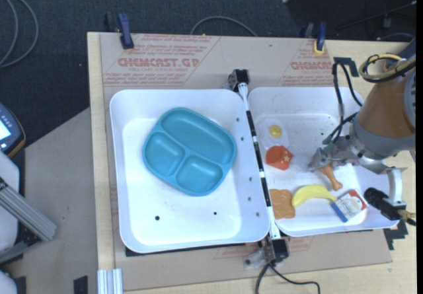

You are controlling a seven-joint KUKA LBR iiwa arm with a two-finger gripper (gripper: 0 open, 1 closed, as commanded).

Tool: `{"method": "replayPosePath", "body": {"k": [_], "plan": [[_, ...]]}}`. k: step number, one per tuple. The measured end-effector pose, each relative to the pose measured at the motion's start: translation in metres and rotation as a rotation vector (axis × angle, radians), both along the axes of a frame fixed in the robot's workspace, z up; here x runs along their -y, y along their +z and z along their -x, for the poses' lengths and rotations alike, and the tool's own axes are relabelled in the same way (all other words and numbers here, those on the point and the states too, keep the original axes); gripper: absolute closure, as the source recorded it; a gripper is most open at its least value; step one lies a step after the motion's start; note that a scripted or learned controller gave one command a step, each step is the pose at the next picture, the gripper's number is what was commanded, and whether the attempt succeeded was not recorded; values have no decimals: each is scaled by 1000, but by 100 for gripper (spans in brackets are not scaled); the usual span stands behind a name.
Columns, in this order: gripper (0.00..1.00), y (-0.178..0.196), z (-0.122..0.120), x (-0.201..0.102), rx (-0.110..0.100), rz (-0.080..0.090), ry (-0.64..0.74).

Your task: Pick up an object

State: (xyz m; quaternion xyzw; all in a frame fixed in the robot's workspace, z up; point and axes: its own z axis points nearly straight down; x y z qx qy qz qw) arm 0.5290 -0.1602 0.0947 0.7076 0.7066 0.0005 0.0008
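Camera view from above the tabletop (198, 65) shows two white bins side by side: the left bin (132, 174) carries a blue divided plate (190, 150), and the right bin (301, 104) holds the small things worth picking. Among them I can make out a red toy pepper (279, 157), a small yellow round piece (275, 131) above it, an orange flat piece (281, 203) near the bottom edge, a yellow banana (312, 194), a tan stick-like piece (330, 177) and a small red, white and blue carton (350, 205) in the lower right corner. The arm reaches in from the right, and its end effector (325, 159) sits low in the right bin, right at the upper end of the tan stick; from where I stand I cannot tell how far apart its tips are, nor whether anything is caught between them. To my eye the step in hand is closing on a target, most likely that tan piece, since it lies directly beneath. Doing it well would mean straddling the stick across its narrow width, not along its length, and going low enough to get a firm bite before lifting. The banana lies just beside the stick's lower end, so a sloppy approach could nudge it or pinch both. A straight vertical lift afterwards should show quickly whether the grip took.
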Motion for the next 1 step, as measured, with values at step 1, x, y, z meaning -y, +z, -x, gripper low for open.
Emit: {"method": "replayPosePath", "body": {"k": [1], "plan": [[100, -5, -41, -64, 11, 12, 5]]}}
